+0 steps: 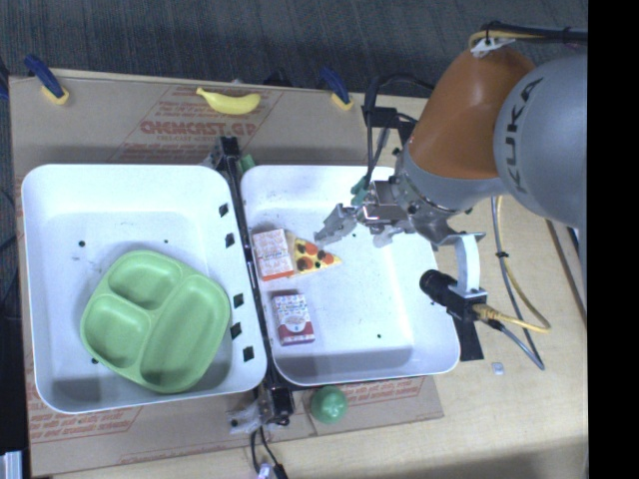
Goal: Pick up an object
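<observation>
Gripper [337, 225] low over right bin [419, 347], jaws slightly spread, nothing between them. Pizza-slice toy [314, 257] just below the tips, beside small carton [272, 253]. Second carton [293, 319] nearer front. Green tray [155, 317] in left bin [60, 198].

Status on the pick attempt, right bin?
End effector low over right bin, nothing seen between its fingers. Pizza slice toy just below it, small box alongside, second box nearer the front. Nothing blocking.
</observation>
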Controlling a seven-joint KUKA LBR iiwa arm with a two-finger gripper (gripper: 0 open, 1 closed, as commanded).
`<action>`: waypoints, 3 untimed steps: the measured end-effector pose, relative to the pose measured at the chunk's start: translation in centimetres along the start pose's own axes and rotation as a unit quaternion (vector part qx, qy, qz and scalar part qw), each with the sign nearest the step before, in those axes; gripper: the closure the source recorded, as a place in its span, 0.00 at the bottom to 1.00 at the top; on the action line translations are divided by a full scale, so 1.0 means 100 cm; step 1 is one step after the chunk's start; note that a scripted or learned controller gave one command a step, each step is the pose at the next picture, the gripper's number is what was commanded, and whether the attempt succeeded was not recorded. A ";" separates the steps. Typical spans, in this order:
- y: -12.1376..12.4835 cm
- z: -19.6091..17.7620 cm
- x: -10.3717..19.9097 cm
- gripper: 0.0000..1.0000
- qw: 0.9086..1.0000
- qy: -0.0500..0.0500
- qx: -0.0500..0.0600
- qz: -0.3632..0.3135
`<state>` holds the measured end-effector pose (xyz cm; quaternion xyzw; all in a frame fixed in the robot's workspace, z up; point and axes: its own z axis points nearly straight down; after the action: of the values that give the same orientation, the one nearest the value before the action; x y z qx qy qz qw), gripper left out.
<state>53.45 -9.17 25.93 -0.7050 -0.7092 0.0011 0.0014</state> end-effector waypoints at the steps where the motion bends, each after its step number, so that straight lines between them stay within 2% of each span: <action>1: -0.045 0.078 -0.005 0.00 1.000 0.000 0.001 0.000; 2: 0.035 0.140 -0.016 0.00 1.000 0.000 0.001 -0.001; 3: 0.090 0.122 -0.037 0.00 1.000 0.000 -0.002 0.000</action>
<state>62.45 -12.84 13.73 -0.7050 -0.7092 0.0001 0.0001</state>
